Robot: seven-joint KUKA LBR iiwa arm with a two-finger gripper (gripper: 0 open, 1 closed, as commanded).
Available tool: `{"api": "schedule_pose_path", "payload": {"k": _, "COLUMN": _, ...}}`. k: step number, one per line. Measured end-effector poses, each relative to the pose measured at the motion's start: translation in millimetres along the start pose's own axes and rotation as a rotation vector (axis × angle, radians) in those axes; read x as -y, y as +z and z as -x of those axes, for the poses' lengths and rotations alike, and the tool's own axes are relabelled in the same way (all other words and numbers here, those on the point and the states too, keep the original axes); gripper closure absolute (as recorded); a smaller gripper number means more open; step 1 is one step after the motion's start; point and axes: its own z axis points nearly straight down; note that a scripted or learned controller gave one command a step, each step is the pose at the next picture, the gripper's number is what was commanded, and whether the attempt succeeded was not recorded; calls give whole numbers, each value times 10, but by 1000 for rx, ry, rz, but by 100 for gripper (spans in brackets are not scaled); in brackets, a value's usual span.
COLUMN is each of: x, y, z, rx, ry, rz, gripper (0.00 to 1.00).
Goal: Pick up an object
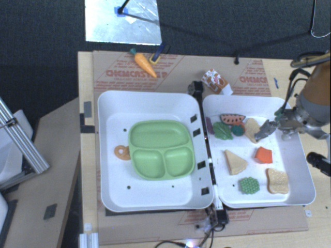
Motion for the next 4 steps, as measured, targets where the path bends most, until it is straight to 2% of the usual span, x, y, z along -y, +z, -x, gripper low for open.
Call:
{"api": "schedule_pose_path", "payload": {"k": 1, "x": -28, "y": -79, "z": -6, "rx": 3, "ry": -3, "rz": 13, "gripper": 0}}
{"api": "schedule_pose_path", "payload": {"k": 3, "x": -113, "y": 744, "z": -25, "rx": 2, "ry": -2, "rz": 12, "gripper": 0}}
{"api": "schedule_pose_path", "payload": {"k": 4, "x": -125, "y": 1002, "z": -28, "rx": 3, "ry": -1, "rz": 13, "gripper": 0}}
